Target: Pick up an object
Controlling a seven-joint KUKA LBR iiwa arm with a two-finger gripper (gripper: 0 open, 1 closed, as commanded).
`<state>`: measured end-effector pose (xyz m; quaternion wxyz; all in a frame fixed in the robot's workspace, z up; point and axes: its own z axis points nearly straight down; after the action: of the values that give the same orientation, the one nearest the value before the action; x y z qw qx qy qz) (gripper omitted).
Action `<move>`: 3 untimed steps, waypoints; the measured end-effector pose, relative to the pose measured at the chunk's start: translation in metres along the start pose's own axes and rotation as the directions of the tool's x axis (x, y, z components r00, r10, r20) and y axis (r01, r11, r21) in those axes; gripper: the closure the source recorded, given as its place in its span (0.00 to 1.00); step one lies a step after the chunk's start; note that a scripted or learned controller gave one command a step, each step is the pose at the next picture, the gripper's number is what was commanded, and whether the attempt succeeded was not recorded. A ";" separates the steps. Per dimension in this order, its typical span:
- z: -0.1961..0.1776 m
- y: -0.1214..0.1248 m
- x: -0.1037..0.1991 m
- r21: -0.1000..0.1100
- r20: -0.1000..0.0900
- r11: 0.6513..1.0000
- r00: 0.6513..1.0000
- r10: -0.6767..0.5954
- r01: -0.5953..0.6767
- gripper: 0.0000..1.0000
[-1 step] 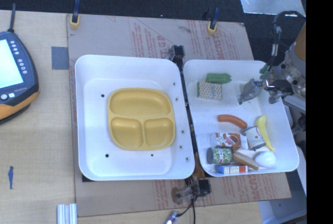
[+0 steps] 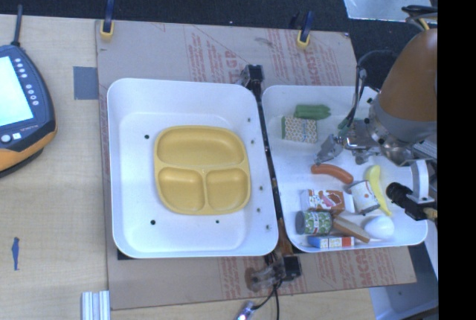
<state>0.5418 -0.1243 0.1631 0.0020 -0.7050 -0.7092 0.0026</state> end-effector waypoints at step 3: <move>-0.031 0.113 0.046 -0.006 -0.002 1.000 1.000 0.002 -0.002 1.00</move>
<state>0.6543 -0.0776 0.1929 0.0003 -0.7056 -0.7086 -0.0002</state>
